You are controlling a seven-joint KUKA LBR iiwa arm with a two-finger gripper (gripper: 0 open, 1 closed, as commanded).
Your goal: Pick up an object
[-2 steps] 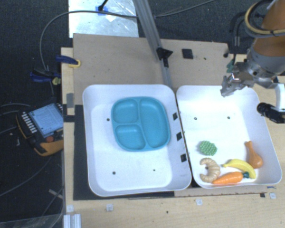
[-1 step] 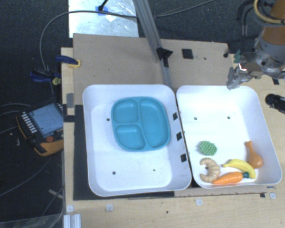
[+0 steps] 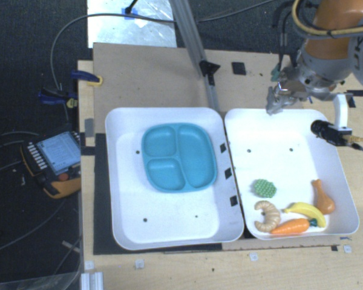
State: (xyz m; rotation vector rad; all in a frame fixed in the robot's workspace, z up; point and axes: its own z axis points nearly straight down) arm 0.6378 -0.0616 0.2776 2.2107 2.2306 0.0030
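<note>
So the gripper [image 3: 277, 103] hangs over the far edge of the right bin [image 3: 290, 162], up near its back rim, and honestly I can't tell how the claw stands from this angle, it's too small and blurry. Nothing is visibly in it.

All the pickable stuff sits at the opposite end, bunched in the near right corner of that bin: a green ball [image 3: 264, 188] a little apart from the rest, then a croissant [image 3: 267, 215], a carrot [image 3: 290, 226] and a banana [image 3: 307, 211] packed touching each other, plus a drumstick [image 3: 323, 198] just beside the banana along the right wall. The left bin [image 3: 127, 180] holds a blue tray [image 3: 179, 157] (not a sensible target, I'd say).

If I were picking, I'd go for the ball: it has bare floor around it, so the claw can drop straight down with room on both sides. The carrot/croissant/banana clump looks like trouble, since a finger could land on a neighbour and shove things into the wall. So travel toward the near end first, centre above the ball, then descend.
</note>
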